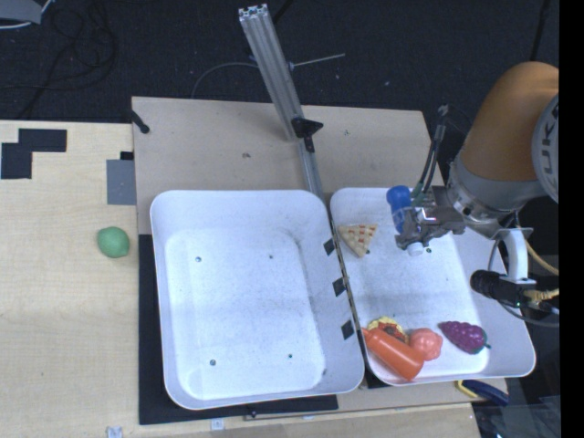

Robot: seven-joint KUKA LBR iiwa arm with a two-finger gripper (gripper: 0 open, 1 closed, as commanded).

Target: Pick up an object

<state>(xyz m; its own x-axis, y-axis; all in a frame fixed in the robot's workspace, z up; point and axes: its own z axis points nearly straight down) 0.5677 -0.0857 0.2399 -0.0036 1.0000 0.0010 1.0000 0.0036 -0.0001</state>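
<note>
Two white bins are set side by side on a tan board; the left bin [239, 299] is the bigger one, and the right bin [429, 290] is touching it along a dark seam with small black clips. The board is laid on a pale wood bench [64, 336]; a small green ball [113, 242] is seen on that bench, at nine o'clock from the left bin and well apart from it. Black and grey squares are stuck on the wood at ten o'clock. Behind the board, at twelve o'clock, a dark floor with thin cables [82, 35] is seen; a slanted metal rail [274, 67] is stood up from the back of the board.

The grey arm with its orange band [511, 121] is reached in from three o'clock; the gripper [412, 237] is hung over the top part of the right bin, beside a blue thing [399, 199]. Whether the pincer is released or clenched cannot be told.

In the right bin, a tan wedge with a criss-cross top [359, 237] is laid at nine o'clock from the gripper, near it but apart. At the six o'clock end of that bin, an orange carrot [392, 354], a red round fruit [425, 343] and a bunch of purple grapes [464, 336] are laid close together; a bit of yellow is tucked behind the carrot.
</note>
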